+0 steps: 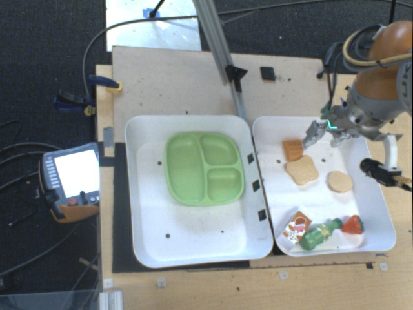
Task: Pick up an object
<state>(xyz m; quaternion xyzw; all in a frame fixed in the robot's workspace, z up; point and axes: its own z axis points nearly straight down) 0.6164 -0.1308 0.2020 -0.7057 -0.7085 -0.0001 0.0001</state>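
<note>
The gripper [314, 134] is seen hovering in the right bin [381, 221], just beside the orange cracker [292, 150] — its state cannot be told. The cracker is judged light, stiff, brittle — best taken across its flat edges, gently.
</note>
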